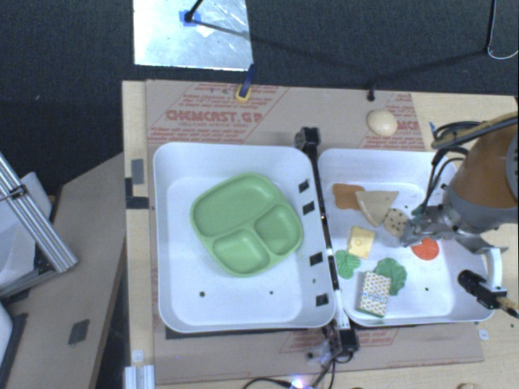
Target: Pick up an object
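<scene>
The right bin (442, 294) holds several toy food pieces: a brown slice (345, 194), a tan wedge (375, 204), a speckled beige block (395, 220), a yellow cube (362, 241), a red disc (426, 250), two green leafy pieces (348, 262) (392, 271) and a patterned packet (374, 293). My gripper (412, 233) reaches in from the right and sits low in the bin, between the speckled block and the red disc, close to both. The wrist hides how it meets them.
The left bin (182, 294) carries a green divided plate (247, 224). A cream ball (382, 122) lies on the cardboard behind the right bin. A black part (478, 288) juts over the right bin's near right corner. A foil sheet (192, 23) lies at the back.
</scene>
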Controlling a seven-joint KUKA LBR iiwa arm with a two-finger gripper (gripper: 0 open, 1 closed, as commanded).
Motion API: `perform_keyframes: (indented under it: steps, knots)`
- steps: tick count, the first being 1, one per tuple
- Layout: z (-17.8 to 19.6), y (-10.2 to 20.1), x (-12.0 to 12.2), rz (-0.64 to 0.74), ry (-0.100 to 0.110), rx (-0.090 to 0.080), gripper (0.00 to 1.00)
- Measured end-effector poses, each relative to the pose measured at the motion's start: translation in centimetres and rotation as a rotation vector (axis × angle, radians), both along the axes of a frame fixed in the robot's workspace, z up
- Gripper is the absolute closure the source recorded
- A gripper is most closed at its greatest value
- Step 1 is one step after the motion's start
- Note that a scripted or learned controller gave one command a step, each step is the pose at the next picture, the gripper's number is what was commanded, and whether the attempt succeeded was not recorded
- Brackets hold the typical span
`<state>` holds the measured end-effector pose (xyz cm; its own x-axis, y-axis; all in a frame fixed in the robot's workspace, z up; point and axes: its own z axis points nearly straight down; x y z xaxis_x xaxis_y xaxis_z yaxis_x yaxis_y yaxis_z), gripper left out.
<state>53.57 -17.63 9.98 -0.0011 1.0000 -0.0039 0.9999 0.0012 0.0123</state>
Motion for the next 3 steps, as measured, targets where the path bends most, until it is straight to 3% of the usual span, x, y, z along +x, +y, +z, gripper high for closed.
perform_keyframes:
  steps: [2, 3]
  knots:
    - [11.6, -0.9, -1.2, 0.002, 0.004, 0.001, 1.00]
    - [12.5, -1.0, -1.1, 0.003, 0.009, 0.002, 1.00]
